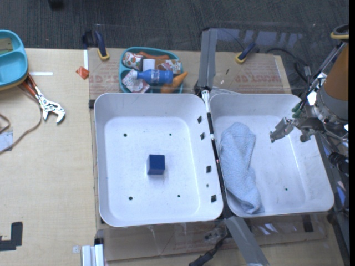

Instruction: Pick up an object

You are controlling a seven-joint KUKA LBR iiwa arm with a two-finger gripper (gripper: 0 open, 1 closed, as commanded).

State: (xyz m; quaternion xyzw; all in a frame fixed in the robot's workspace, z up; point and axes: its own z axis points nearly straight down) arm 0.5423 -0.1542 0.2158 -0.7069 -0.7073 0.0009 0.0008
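Two shallow white bins are seen side by side on the bench. In the left bin (pixel 111 204) a small blue cube (pixel 156 164) is found, lying near the middle of the floor, slightly toward the near wall, with nothing touching it. In the right bin (pixel 299 201) a pale blue cloth (pixel 241 165) is laid along the left side, just beside the wall shared with the left bin, and crumpled into a long heap.

The gripper (pixel 288 131) is held over the right bin, to the right of the cloth and apart from it, at the end of the arm (pixel 335 93) that reaches in from the right. Whether its jaws are spread or pressed together cannot be told; nothing is seen between them.

Beyond the left bin's far wall, a small teal tray (pixel 128 60) filled with assorted items is placed. Well to the left of the left bin, a wrench (pixel 47 107) is laid on the wooden bench (pixel 44 193), near a light blue dish (pixel 14 57).
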